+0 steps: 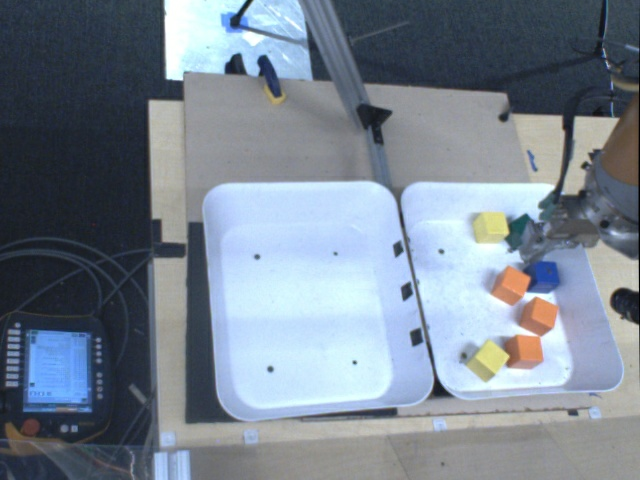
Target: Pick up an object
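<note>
Gripper low over the blocks in the right bin

Camera view: the right bin (590,368) serves as the landmark. Inside it lie seven small blocks. A yellow block (490,227) sits near the bin's far edge, and a dark green block (519,230) lies just beside it, toward the arm. Nearer the bin's middle an orange block (510,284) touches or nearly touches a blue block (544,275). Closer to the bin's near edge are a second orange block (538,315), a third orange block (524,350) and a second yellow block (487,359), the last two side by side.

The arm (620,173) reaches in over the bin's right rim, and its gripper (533,244) is low inside the bin, between the dark green block and the blue block, its tip just above the blue one. Whether the jaws are spread or pressed together cannot be told at this size, and no block is clearly seen between them.

The left bin (225,268) lies against the right bin's left wall, joined by dark clips along the seam. Well to the left of both bins, off the bench, a handheld control pendant (50,373) rests with its screen lit, cables trailing from it. Beyond the right bin's far-left corner a slanted grey pole (340,53) crosses the bench
</note>
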`<state>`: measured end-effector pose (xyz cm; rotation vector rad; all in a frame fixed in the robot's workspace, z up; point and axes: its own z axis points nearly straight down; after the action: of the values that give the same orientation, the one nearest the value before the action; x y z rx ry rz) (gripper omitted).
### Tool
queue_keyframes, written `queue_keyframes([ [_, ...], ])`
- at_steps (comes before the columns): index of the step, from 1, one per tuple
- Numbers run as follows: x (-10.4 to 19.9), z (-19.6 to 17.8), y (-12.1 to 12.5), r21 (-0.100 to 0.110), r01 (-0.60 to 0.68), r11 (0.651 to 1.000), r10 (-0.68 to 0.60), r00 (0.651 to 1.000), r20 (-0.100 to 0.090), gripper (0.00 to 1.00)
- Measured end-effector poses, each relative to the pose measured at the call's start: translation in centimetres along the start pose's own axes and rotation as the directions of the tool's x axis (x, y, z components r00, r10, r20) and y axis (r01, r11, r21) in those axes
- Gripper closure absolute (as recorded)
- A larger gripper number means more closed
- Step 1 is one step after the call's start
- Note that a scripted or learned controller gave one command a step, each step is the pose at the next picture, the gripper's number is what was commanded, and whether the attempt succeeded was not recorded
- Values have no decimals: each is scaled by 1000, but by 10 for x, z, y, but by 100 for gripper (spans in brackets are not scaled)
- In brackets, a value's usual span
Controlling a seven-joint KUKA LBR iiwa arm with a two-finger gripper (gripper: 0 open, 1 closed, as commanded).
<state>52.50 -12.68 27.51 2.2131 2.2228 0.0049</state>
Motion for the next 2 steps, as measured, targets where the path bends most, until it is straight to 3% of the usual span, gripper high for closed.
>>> queue_keyframes([
  [2, 109, 22, -16, 5, 6, 1000, -6, 1000, -4, 100],
])
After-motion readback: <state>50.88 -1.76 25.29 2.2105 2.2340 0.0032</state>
